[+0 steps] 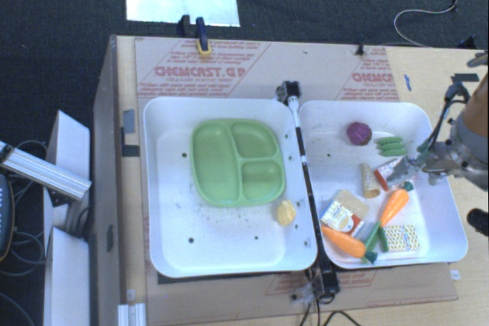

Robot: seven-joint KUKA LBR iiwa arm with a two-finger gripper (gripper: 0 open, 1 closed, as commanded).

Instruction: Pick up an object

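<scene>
The gripper (409,166) is being held low over the right bin (439,126); its opening cannot be told. 1 carrot (394,206), lying just below it, should be centred before closing.

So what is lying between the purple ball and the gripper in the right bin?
In the camera view, a green pea pod lies between the purple ball and the gripper, nearer to the gripper. The rest of that stretch is bare white floor of the right bin.

Glossy green plastic tray (237,163)
</scene>
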